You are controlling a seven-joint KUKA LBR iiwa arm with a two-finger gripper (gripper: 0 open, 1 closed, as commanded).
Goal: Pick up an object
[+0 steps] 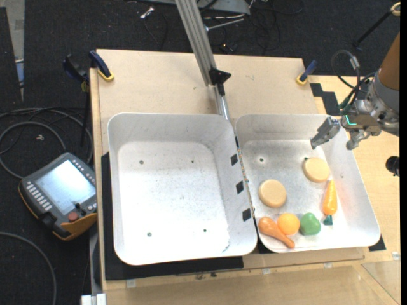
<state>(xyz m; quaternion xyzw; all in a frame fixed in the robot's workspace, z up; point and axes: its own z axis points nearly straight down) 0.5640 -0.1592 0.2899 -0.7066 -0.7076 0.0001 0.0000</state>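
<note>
The right bin [280, 145] holds several toy foods. Two tan round pieces lie in it, one [273, 193] near the middle and one [316, 169] further right. An orange carrot [329, 198] lies by the right wall. Along the front sit an orange gourd-shaped piece [275, 229], an orange ball [289, 223] and a green piece [310, 224]. My gripper [339, 135] hangs over the bin's far right corner, above and just behind the right tan piece, open, its two fingers spread with nothing between them.
The left bin [168, 183] lies beside the right one, with a raised divider wall between them. A slanted metal pole [200, 37] rises from the back of the bench. Yellow clamps mark the bench's far corners. A teach pendant [60, 196] lies on the floor at left.
</note>
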